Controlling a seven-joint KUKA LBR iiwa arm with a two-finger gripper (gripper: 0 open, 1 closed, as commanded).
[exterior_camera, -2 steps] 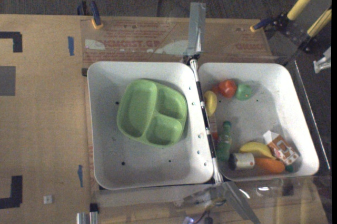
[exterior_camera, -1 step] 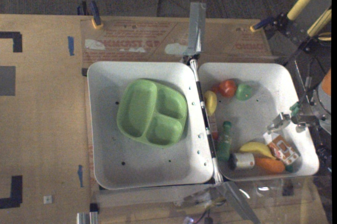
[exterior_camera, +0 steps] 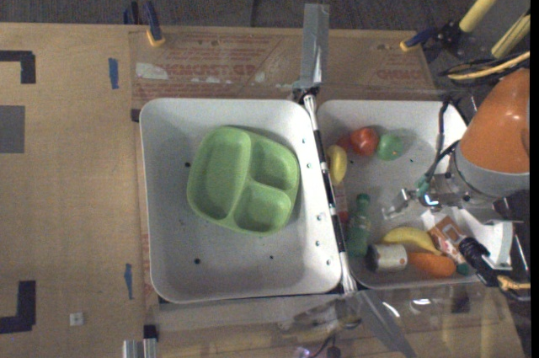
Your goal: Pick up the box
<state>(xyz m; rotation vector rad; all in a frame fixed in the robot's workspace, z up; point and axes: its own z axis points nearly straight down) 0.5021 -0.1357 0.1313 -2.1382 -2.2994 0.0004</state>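
The box [exterior_camera: 445,235] is a small orange and white carton lying in the right bin [exterior_camera: 375,179], near its front right corner and partly under the arm. My gripper [exterior_camera: 416,197] hangs low over the bin floor, just up and left of the box and apart from it. Nothing shows in its grasp. The grey wrist and orange band [exterior_camera: 497,137] reach in from the right and hide the bin's right wall.
A banana [exterior_camera: 409,237], a carrot [exterior_camera: 433,264] and a can [exterior_camera: 387,257] crowd the box. A green bottle [exterior_camera: 360,223], yellow fruit [exterior_camera: 337,164], tomato [exterior_camera: 364,141] and green apple [exterior_camera: 389,146] lie further left. The left bin [exterior_camera: 168,264] holds a green divided plate [exterior_camera: 244,179].
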